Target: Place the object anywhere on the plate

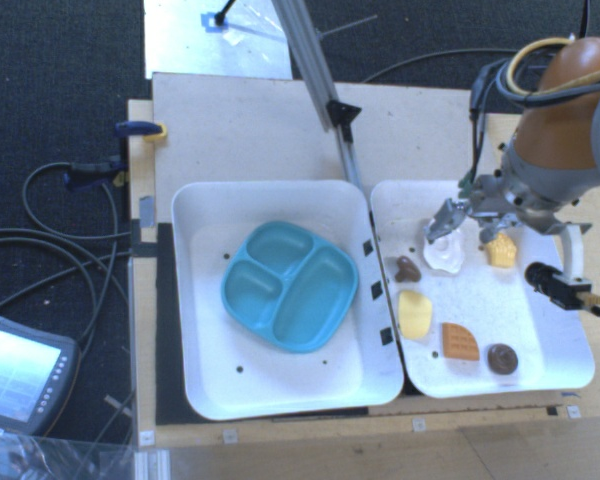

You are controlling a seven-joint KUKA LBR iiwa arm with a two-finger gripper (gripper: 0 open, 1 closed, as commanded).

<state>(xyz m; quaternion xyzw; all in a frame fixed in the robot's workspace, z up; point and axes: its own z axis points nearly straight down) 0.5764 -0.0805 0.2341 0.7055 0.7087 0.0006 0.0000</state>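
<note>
- Pendant [18, 366]: lies at the far left on the dark floor, screen lit, with grey cables [50, 218] looping above it.
- Clamps: a blue-and-yellow clamp [143, 129] and a dark blue one [92, 171] sit at the bench's left edge.
- Left bin [195, 268]: white, shallow, holds the plate.
- Plate [290, 285]: light blue, three compartments, lies near the bin's centre, turned at an angle. Nothing lies on it.
- Pole [305, 53]: a grey metal bar slants from the top down to the seam between the bins.
- Right bin [560, 353]: white, touches the left bin along its side and holds all the loose objects.
- Brown lump [408, 267]: small, near the bin's left wall.
- Yellow piece [414, 314]: pale, just below the brown lump.
- White object [443, 254]: a crumpled pale item directly beneath the gripper.
- Gripper [446, 220]: metallic fingers point down and left at the white object; their spread cannot be told from this angle, nor whether they touch it.
- Orange waffle [460, 342]: square, near the bin's front.
- Yellow chunk [501, 251]: right of the white object, beside the wrist.
- Brown disc [502, 358]: round, right of the waffle.
- Arm [565, 118]: grey with an orange band, enters from the right above the right bin.
</note>
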